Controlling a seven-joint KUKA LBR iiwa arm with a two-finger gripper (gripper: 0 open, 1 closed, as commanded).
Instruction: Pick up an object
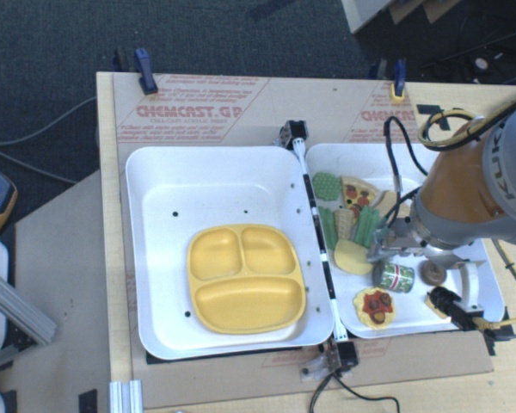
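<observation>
**Counter** (198,110): pale board with red lettering, spanning the middle of the frame. A blue clamp (144,69) stands on its top edge at upper left, and a second blue clamp (398,80) at upper right.

**Left bin** (155,170): shallow and white, left of centre. It holds one yellow divided plate (243,278) with two small wells above one long well, lying flat in the bin's lower middle.

**Right bin** (417,318): shallow and white, edge to edge with the left bin. Its contents are crowded toward its left half.
- Green textured piece (327,186), upper left corner of the bin.
- Green strip (329,226), directly below that piece, along the bin's left wall.
- Pizza slice (358,196), just right of the green textured piece.
- Yellow piece (353,256), below the green strip and just left of the claw.
- Round red-topped disc (376,306), near the bin's lower edge.
- Small can (397,277) with green, white and red bands, lying on its side directly below the claw and very close to it. Contact cannot be judged.
- Brown disc (433,273), just right of the can.

**Claw** (385,246): low over the middle of the right bin, between the yellow piece and the can. Whether it is released or clenched cannot be told, and nothing is seen held in it.

**Arm** (464,196): grey with an orange band, entering from the right edge of the frame and covering the bin's upper right.
</observation>
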